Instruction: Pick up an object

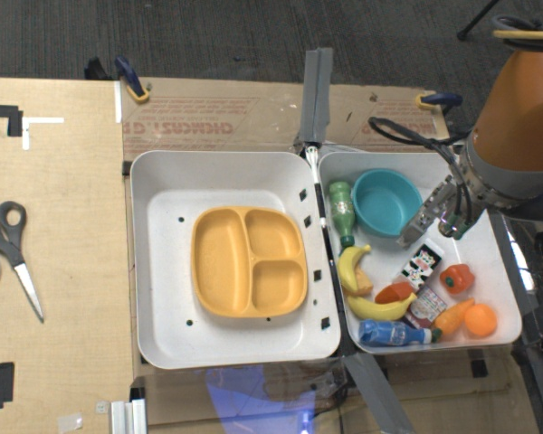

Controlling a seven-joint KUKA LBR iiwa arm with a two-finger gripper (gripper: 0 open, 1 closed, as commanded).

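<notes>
Scissors [14, 247] on surface far left. Left bin [149, 260] holds yellow divided plate [250, 262]. Right bin [507, 269]: green bottle [341, 208], teal bowl [386, 201], bananas [362, 283], cow-print box [422, 265], blue bottle [394, 334], orange [481, 320]. Hand [437, 215] hovers just right of the bowl, above the box, fingers parted, gripping nothing. Likely approach step; next move calls for descending onto one object and closing.

Scissors [14, 247] lie on the bench [54, 333], left of both bins.
</notes>
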